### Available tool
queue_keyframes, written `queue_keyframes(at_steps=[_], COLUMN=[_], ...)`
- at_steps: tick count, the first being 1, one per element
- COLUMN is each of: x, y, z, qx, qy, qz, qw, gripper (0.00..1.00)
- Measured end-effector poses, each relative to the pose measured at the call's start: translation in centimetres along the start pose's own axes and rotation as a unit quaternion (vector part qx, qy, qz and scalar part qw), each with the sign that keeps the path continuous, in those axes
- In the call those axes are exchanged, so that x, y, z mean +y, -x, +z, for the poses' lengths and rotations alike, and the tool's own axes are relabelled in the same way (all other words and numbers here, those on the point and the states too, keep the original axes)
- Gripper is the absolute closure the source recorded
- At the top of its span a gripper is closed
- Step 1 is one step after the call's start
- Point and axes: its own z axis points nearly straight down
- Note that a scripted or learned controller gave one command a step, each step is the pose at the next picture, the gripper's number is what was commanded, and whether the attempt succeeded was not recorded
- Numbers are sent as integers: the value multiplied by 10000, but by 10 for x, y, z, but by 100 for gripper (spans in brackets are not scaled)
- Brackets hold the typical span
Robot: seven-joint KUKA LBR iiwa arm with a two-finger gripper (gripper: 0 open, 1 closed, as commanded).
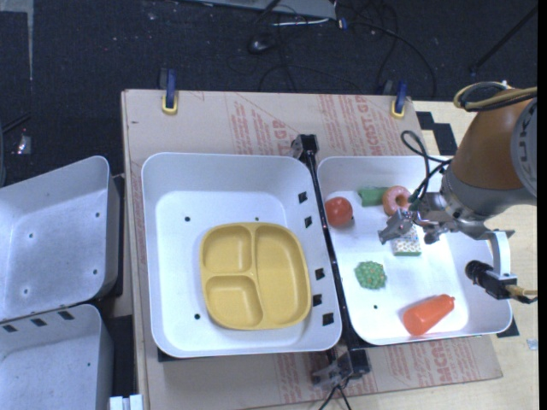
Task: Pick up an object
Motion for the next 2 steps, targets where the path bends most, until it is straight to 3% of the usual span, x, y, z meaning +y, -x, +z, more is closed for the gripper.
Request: queue_keyframes(at_steps=[1,2], x=[1,4], y=[2,3], z=[50,35], qx=[-29,-45], qy=[45,94], qz=[0,10], qw=[10000,9999], gripper=[0,100])
